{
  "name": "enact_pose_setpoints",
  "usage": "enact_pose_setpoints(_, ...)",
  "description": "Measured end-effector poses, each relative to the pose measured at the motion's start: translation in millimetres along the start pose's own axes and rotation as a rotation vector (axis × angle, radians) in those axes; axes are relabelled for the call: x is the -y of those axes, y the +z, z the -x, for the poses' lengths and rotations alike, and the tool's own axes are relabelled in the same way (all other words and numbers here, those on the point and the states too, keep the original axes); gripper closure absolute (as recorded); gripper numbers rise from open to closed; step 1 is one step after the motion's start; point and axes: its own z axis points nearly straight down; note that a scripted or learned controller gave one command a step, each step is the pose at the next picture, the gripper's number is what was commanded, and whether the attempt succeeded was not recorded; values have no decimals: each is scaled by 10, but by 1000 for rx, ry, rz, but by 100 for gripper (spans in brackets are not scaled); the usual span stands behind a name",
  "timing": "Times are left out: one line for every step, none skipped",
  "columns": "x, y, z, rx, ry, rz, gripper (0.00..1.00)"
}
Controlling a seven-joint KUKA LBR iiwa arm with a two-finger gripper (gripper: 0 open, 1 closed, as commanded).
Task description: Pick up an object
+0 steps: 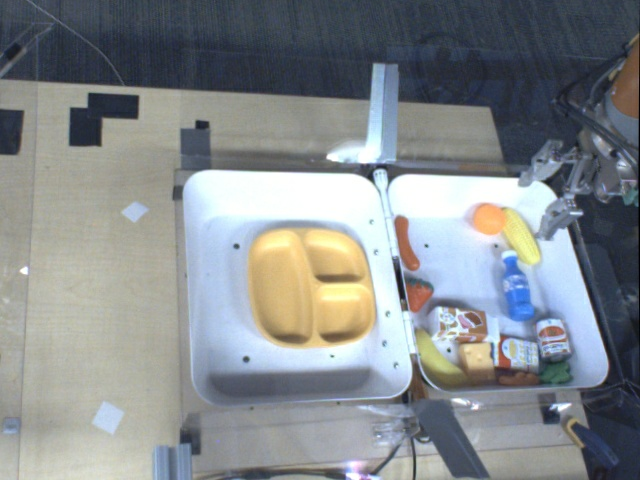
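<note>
Left bin [205,298]: one yellow divided tray [308,286]. Right bin [590,343]: one corn cob [521,235], one blue bottle [516,287]. Gripper [557,190] upper right, fingers spread, holding nothing.

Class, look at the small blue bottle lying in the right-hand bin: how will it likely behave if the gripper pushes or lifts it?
The blue bottle lies on its side on the smooth bin floor, so a push would probably roll it. It looks like small rigid plastic, likely light, and its rounded body may slip between fingers.

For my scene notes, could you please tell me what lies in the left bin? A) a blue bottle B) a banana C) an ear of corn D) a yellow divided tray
D: the yellow tray sits in the left bin, while the bottle, corn and banana are in the right bin.
</note>
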Motion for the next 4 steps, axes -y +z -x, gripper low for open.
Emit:
enact_pose_setpoints(-51,1427,-529,3,111,-1,0)
enact_pose_setpoints(56,1176,-455,1,203,-1,0)
enact_pose_setpoints(68,1186,-815,-3,514,-1,0)
enact_pose_setpoints(64,1186,-813,-3,513,-1,0)
